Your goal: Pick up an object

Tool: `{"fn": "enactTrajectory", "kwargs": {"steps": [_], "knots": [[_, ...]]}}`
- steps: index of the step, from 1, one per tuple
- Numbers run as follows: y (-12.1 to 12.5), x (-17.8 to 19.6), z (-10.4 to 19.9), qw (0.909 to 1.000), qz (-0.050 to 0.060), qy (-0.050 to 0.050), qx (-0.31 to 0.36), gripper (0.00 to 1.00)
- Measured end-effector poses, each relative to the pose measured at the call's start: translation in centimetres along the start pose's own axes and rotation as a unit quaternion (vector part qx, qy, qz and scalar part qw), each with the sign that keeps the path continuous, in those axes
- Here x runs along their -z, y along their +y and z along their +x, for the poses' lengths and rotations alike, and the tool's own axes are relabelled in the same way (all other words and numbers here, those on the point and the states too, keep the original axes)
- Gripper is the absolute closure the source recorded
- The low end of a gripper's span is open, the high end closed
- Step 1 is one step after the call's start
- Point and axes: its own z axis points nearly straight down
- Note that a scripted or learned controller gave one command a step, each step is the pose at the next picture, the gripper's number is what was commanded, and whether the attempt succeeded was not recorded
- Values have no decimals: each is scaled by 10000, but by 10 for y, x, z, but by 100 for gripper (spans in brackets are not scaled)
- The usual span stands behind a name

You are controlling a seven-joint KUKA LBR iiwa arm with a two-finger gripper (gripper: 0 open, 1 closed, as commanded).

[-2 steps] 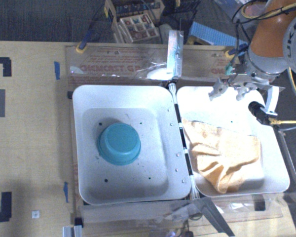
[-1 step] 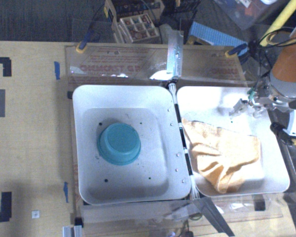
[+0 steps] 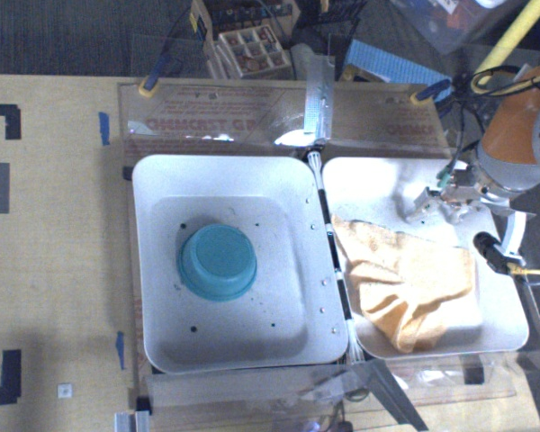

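Nothing is picked yet: the gripper (image 3: 429,203) hangs in the right bin (image 3: 369,176) just beyond the crumpled tan cloth (image 3: 409,282), fingers apart, holding nothing; a teal bowl (image 3: 218,261) sits in the left bin (image 3: 162,187)

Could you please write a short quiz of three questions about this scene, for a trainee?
1. True or false: the teal bowl stands in the left bin.
2. Which thing lies in the right bin? A) a crumpled tan cloth B) a red mug C) a green sponge
3. Fill in: the hand hovers over the ____ part of the right bin, above the cloth in the picture.

Key:
1. True.
2. A.
3. Far (upper); it is apart from the cloth, and nothing is seen between its fingers.
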Motion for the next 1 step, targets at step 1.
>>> {"fn": "enactTrajectory", "kwargs": {"steps": [1], "knots": [[29, -2, 52, 9987, -3, -73, 495, 0]]}}
